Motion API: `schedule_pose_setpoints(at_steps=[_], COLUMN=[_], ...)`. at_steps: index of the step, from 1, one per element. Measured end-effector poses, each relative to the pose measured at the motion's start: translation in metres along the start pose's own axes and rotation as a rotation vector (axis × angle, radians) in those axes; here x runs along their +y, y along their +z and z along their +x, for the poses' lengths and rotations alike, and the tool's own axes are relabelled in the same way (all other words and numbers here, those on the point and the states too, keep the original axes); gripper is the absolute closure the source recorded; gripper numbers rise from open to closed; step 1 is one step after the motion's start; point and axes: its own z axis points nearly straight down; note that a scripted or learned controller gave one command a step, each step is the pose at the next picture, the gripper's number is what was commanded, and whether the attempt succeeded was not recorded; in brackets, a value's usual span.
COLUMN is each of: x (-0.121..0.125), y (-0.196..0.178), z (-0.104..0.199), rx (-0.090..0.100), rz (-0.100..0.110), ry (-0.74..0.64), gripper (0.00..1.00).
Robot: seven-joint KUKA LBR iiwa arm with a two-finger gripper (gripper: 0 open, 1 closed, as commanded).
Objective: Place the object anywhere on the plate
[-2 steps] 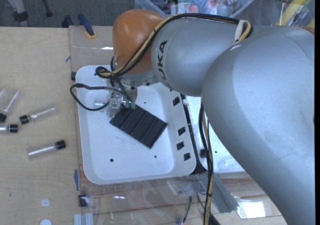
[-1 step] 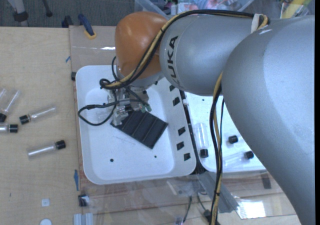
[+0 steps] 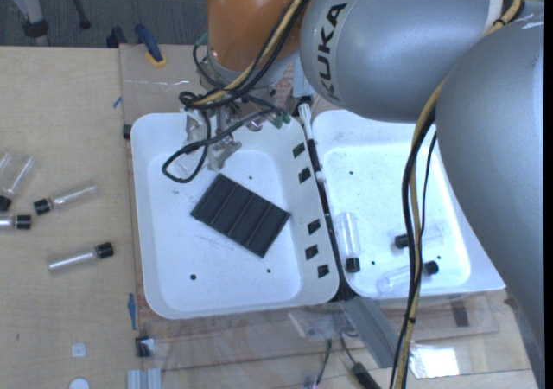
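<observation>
From the camera view we see the arm (image 3: 389, 41) reaching in from the right, its orange band above the far end of the left bin (image 3: 164, 283). The gripper (image 3: 216, 143) hangs low over that bin's far edge, amid a loop of black cable (image 3: 186, 162). Whether it is parted or closed we cannot tell, and we see nothing between its tips.

The dark ribbed plate (image 3: 240, 213) lies flat near the middle of the left bin, turned at an angle, just in front of the gripper and apart from it. In the right bin (image 3: 484, 271) several clear tubes with black caps (image 3: 348, 239) lie near the front, one just beside the divider; we judge one of these to be the object, still well apart from the plate. More tubes (image 3: 78, 255) lie loose on the worktop (image 3: 60, 119) to the left.

If the gripper is empty, as we judge it, the step in hand is the pickup. We would cross the divider to the right bin, come down squarely across a tube's width so it cannot roll out, and lift clear of the divider before returning. Over the plate we would lower close to the ribs and release gently, with the tube lying along the grooves so it settles rather than rolling off.
</observation>
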Motion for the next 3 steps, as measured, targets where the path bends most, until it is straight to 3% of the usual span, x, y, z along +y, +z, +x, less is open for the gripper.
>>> schedule_pose_setpoints(at_steps=[1, 2, 3], x=[-0.003, -0.004, 0.002], y=[0.012, -0.043, 0.045], z=[0.003, 0.004, 0.002], rx=[0.000, -0.001, 0.002], rz=[-0.003, -0.003, -0.013], ry=[-0.747, -1.093, -1.643], gripper=[1.00, 1.00, 1.00])
